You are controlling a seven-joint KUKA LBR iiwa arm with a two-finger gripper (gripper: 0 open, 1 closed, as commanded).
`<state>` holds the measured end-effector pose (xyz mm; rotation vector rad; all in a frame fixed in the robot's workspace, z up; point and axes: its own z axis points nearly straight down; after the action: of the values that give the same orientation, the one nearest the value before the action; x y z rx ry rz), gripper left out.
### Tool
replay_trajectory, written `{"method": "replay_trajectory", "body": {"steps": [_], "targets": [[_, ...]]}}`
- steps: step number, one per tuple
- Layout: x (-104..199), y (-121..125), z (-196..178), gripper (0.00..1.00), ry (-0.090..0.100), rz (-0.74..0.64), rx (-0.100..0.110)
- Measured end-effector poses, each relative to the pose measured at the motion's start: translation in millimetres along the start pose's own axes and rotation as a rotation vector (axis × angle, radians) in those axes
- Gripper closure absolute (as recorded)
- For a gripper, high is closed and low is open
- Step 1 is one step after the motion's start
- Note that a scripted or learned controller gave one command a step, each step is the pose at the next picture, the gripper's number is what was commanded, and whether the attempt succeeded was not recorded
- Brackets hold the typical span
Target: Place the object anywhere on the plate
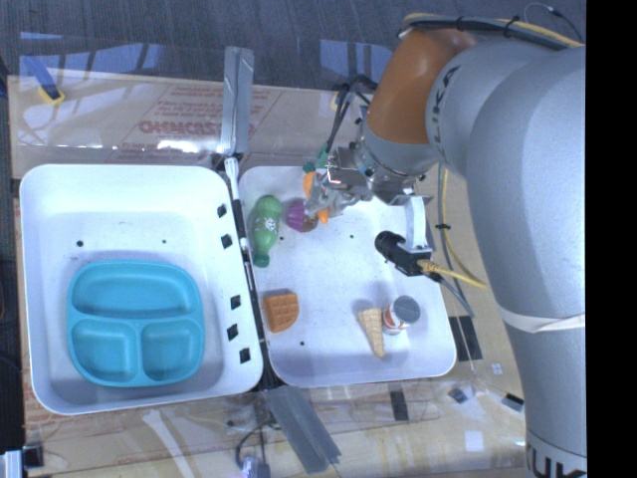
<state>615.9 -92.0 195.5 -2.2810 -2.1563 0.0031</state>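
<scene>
Turquoise plate (136,322) sits in the white left bin (40,267), and the right bin (328,361) is white too, speckled with small dark dots. In it there's a green bottle (265,226), a purple lump (300,215), a golden-brown waffle (281,310) with a grid pattern and a tan cone (373,331). The arm (498,118) is grey with an orange band (408,83).

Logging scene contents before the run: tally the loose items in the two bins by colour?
Green: 1, bottle
Purple: 1, small item beside the claw
Orange-brown: 1, waffle
Tan: 1, cone
Grey and red: 1, round item
Blue: 1, plate
Total: 6
</scene>
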Motion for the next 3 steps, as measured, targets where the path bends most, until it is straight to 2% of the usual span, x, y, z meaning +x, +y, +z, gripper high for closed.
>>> {"method": "replay_trajectory", "body": {"steps": [1,2,3], "targets": [[82,-18,-24,1.0,0.0,-0.148,0.002],[125,-5,5,1.0,-0.001,-0.458,0.003],[175,-123,-43,1.0,-0.001,-0.29,0.001]]}}
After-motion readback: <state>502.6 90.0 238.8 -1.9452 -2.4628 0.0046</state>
